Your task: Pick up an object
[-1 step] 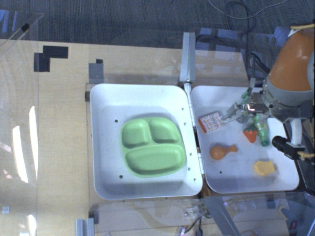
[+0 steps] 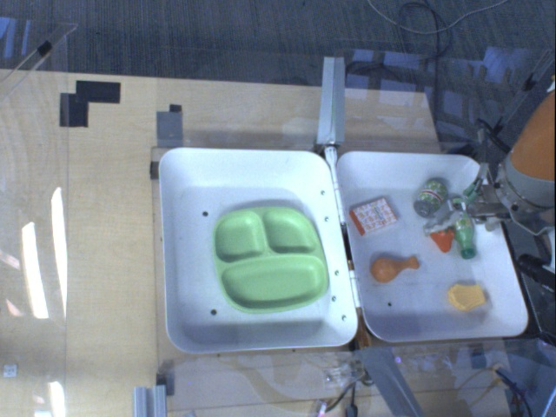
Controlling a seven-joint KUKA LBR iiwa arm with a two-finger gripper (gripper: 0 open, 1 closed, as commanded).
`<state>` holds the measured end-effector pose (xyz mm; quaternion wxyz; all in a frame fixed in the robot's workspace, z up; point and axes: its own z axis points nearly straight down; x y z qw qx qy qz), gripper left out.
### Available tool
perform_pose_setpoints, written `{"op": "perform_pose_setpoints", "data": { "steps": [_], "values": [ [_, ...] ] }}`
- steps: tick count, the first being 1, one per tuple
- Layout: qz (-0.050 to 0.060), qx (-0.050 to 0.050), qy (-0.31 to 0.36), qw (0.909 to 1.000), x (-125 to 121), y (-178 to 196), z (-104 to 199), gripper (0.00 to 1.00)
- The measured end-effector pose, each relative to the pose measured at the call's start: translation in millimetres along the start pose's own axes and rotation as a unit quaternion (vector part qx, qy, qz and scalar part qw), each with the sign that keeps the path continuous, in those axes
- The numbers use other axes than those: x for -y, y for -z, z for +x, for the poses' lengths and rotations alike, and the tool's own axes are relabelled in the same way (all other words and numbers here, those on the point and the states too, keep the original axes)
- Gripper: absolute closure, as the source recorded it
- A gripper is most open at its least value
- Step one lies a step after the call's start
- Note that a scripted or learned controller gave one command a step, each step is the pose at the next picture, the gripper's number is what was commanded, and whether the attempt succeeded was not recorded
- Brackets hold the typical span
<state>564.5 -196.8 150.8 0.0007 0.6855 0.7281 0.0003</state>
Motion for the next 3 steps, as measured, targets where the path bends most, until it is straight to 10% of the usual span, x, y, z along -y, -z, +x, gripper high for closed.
{"op": "perform_pose_setpoints", "data": {
  "steps": [1,2,3],
  "values": [
    [-0.003,-0.006,-0.011,0.9999,-36,-65,0,0.0],
    [-0.006,-0.003,-0.01,0.9999,-38,-53,-2,1.0],
    [-0.001,0.0,-0.107,0.9943,-64,61,47,1.0]
  ]
}}
